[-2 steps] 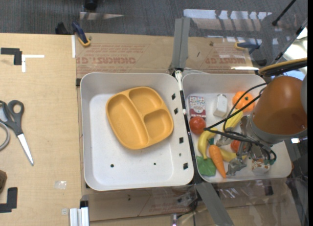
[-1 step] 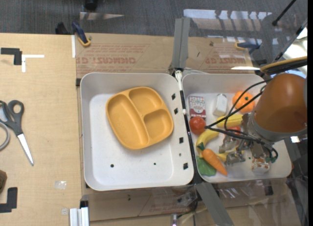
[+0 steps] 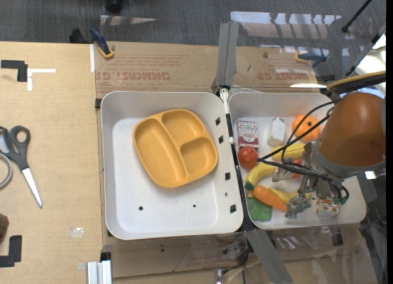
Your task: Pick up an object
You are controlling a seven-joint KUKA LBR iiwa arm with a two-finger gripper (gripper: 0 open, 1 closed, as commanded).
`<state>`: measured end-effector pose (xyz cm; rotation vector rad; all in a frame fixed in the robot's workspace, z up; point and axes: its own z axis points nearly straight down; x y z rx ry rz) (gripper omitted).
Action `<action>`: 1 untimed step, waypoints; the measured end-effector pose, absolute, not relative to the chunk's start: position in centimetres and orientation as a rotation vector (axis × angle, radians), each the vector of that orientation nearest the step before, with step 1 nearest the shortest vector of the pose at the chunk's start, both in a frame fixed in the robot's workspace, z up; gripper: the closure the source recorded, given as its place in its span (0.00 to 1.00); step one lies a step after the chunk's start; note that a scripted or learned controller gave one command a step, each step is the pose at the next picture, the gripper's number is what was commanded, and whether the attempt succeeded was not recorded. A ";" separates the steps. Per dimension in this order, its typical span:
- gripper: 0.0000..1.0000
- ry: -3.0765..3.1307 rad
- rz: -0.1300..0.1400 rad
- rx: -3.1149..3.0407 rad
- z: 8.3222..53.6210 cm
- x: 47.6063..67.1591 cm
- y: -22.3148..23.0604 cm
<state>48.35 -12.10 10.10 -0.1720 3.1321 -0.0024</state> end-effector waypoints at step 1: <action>0.00 3.135 0.000 0.172 9.2 50.1 -11.1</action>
